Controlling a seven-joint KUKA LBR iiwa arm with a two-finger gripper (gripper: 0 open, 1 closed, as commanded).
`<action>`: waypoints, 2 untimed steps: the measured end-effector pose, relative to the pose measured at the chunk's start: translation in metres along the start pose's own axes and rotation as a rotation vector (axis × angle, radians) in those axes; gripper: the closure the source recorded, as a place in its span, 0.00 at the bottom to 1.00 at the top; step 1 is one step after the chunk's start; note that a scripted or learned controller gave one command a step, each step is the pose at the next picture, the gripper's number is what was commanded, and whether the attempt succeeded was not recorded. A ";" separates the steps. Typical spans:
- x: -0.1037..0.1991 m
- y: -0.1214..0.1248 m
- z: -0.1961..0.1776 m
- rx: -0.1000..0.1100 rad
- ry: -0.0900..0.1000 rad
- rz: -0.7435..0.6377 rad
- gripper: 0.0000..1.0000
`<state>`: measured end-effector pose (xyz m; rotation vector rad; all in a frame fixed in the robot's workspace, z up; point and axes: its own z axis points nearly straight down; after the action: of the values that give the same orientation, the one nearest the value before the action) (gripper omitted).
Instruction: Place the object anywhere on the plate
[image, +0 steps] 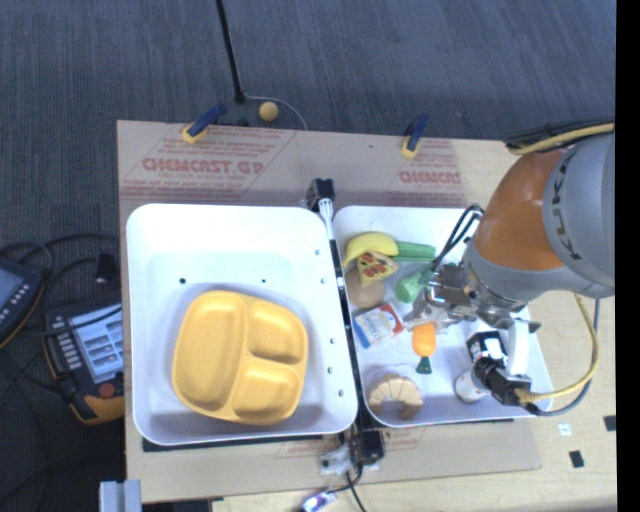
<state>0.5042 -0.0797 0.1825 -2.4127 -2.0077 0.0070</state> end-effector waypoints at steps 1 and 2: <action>0.007 0.011 -0.033 0.000 -0.001 0.278 1.00; 0.007 0.011 -0.033 0.000 -0.002 0.278 0.00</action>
<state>0.5165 -0.0747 0.2150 -2.6695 -1.6546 0.0105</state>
